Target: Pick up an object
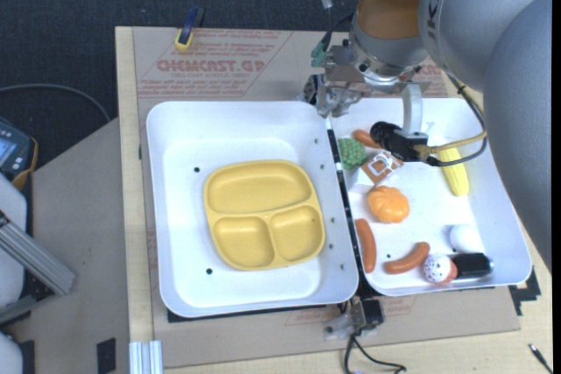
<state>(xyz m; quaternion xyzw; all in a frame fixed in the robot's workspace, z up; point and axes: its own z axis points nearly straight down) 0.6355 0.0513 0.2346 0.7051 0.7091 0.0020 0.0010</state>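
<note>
Near edge: two sausages [386, 251] lie in the right bin [491, 223], an orange piece [388, 204] just behind them.
Farther back: broccoli [351, 154] sits by the divider.
Claw [337, 101]: hovering at the bin's far-left corner; finger state impossible to tell.
Relation: broccoli lies just nearward of the claw.

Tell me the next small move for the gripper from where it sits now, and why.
Probably shift the gripper forward over the right bin and lower toward the green piece. The gripper sits above the bins' far edge, by the divider, with nothing visible between its fingers. The green piece is the nearest object, just below it in the camera view, with the orange ball farther on.
</note>
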